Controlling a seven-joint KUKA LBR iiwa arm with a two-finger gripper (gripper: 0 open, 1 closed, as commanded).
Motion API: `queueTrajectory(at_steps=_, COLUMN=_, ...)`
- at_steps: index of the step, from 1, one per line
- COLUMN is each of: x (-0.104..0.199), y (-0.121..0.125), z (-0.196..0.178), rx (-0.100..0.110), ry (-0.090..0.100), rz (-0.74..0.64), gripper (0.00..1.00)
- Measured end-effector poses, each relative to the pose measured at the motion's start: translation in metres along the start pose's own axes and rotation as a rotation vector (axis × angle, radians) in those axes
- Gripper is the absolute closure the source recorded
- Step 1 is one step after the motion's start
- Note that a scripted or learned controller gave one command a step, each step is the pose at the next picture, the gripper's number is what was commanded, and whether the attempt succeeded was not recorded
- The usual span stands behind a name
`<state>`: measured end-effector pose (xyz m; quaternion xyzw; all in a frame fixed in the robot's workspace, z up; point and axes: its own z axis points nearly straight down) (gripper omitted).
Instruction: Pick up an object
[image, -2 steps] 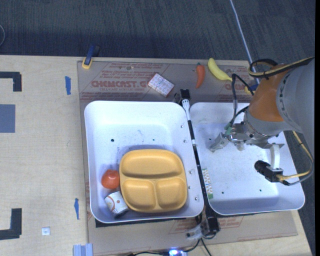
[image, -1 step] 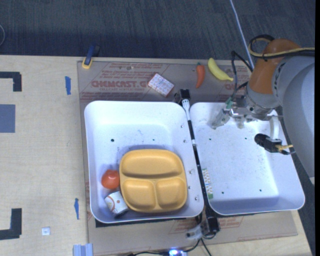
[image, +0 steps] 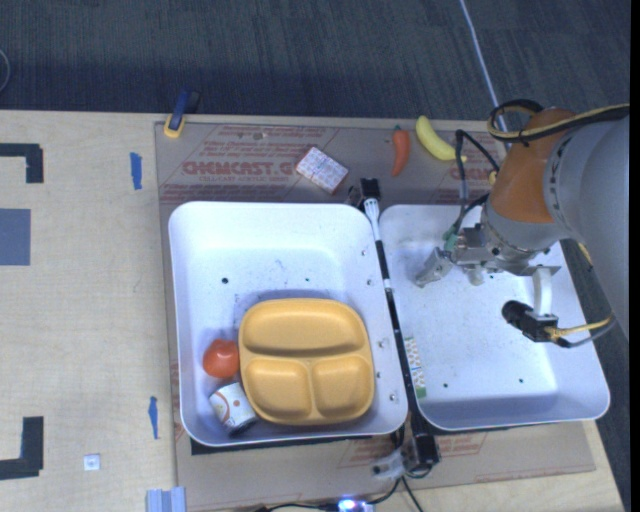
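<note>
Locate the candidates in the left bin (image: 200, 235): a yellow divided tray (image: 305, 360) lying flat in the near half, a red round piece (image: 220, 357) touching its left edge, and a small white-and-orange piece (image: 230, 405) just beside its near-left corner, against the bin wall.

Treat the tray as rigid, light plastic with a smooth, probably slippery surface; it is likely too wide to span, so take it by a rim or by a ridge between compartments; expect it to tilt if pinched off-centre. The red round piece looks the easier grip; close across its middle from above; judge it light and apt to roll; whether it is hard or soft cannot be told. The small white-and-orange piece sits tight between tray and wall; allow little room for the fingers there.

Note the claw (image: 455, 268): it hangs over the far-left part of the right bin (image: 480, 395), well apart from all three pieces; its fingers (image: 432, 268) appear spread, with nothing between them.

Limits of view: the wrist covers part of the right bin; the small piece is too blurred to identify; the tray's underside and depth are hidden. A banana (image: 433, 138) and a red pepper (image: 401, 150) lie on the bench (image: 80, 300) beyond the bins.
</note>
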<state>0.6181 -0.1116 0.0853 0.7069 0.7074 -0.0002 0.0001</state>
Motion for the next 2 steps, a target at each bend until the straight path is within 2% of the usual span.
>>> queueTrajectory(at_steps=1, x=-0.02, y=-0.056, z=-0.036, rx=0.001, ry=0.001, rz=0.001, gripper=0.0)
queueTrajectory(at_steps=2, x=-0.003, y=-0.097, z=-0.001, rx=-0.004, ry=0.0, rz=0.0, gripper=0.0)
